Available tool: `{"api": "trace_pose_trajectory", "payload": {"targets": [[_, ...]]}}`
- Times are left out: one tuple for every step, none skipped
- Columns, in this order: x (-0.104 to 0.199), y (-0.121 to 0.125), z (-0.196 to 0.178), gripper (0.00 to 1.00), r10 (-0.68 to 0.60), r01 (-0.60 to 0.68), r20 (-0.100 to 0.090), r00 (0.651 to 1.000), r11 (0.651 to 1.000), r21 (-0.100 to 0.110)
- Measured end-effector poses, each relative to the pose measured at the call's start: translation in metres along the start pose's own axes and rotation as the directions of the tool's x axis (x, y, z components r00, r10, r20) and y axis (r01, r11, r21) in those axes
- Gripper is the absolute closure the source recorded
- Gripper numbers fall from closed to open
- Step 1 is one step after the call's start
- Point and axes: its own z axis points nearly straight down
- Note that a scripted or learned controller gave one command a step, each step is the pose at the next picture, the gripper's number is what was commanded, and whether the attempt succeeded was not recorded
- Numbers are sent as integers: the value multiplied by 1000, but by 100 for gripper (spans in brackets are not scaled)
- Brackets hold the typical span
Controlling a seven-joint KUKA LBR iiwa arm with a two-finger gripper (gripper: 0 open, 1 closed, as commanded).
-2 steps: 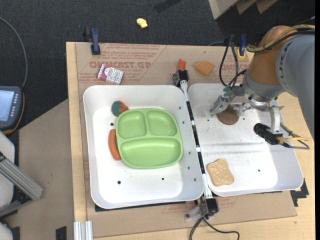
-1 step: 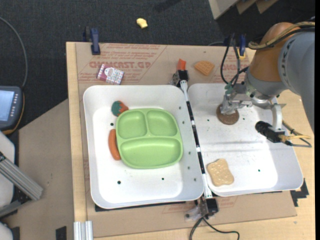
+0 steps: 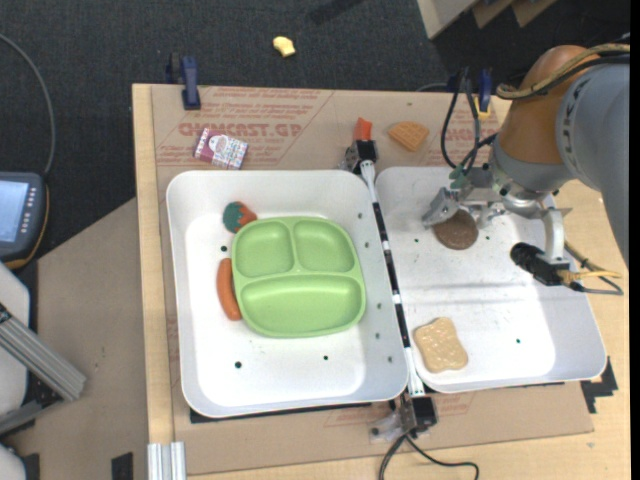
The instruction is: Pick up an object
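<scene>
Dark carpet surrounds the cardboard-topped bench point(image 3: 300, 108), which carries two shallow white bins side by side. From my remote seat I see the grey arm with its orange band point(image 3: 545, 108) reaching in from the right over the right bin point(image 3: 500, 298). Its two-finger gripper point(image 3: 462, 206) sits directly above a round, flat brown disc point(image 3: 459, 233) in that bin's upper middle; whether the claw is spread or closed I cannot tell, and nothing shows between it. Being round, the disc has no long axis or heading. A tan cracker-like slab point(image 3: 441, 345) lies near the bin's front-left corner, its length running roughly front to back. Bare white floor lies between the two, and the dividing rim is well left of the disc. The left bin point(image 3: 200, 358) holds a green sectioned plastic tray point(image 3: 297, 275), with an orange sausage-shaped piece point(image 3: 228, 289) against its left side.
</scene>
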Motion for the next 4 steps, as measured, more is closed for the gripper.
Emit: {"api": "trace_pose_trajectory", "payload": {"targets": [[0, 1, -11, 100, -1, 1, 1, 1000, 1000, -3], [0, 1, -10, 0, -1, 1, 1, 1000, 1000, -2], [-4, 0, 24, 0, 3, -3, -3, 1000, 1000, 11], [-4, 3, 10, 100, 1, -1, 1, 1000, 1000, 2]]}}
